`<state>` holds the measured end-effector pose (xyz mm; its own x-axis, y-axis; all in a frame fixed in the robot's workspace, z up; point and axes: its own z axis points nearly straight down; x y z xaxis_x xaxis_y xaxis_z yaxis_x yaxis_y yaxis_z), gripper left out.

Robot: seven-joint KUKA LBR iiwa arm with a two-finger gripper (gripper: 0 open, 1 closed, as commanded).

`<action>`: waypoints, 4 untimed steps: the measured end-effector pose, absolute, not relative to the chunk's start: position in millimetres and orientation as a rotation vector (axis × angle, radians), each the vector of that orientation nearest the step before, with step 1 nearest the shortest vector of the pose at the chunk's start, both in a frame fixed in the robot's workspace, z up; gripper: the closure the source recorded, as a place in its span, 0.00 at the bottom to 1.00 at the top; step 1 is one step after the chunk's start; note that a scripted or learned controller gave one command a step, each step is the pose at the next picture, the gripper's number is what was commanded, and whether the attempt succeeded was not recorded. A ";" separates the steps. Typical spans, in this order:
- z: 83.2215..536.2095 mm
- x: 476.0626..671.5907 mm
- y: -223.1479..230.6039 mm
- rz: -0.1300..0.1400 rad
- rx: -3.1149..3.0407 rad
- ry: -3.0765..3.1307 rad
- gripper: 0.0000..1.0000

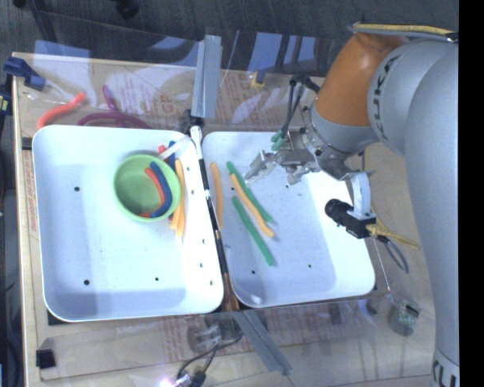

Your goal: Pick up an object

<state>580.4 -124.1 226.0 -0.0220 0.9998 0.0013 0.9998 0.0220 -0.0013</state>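
Observation:
The right bin (339,264) holds several thin sticks. An orange stick (252,208) and a green stick (254,196) lie crossed near its middle. Below them lies a second green stick (255,234), and a thin orange stick (217,185) rests along the left wall. My gripper (272,173) hangs over the upper part of this bin, just right of the sticks' top ends. Its fingers stand open with nothing between them.
The left bin (89,248) holds a green bowl (148,188) with red and blue curved pieces in it, and orange sticks (179,208) lean at the bowl's right. A black part of the arm (347,216) hangs over the right bin's right side. Cables and loose bits lie on the bench behind the bins.

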 end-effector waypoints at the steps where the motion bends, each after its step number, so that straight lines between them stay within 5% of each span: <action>1: 102.9 581.6 -110.6 0.000 -2.171 -2.272 0.00; 2: 112.7 581.7 -109.5 0.001 -2.166 -2.275 1.00; 3: 112.7 581.7 -109.6 0.001 -2.166 -2.275 0.00; 4: 122.3 581.9 -109.0 0.000 -2.163 -2.275 1.00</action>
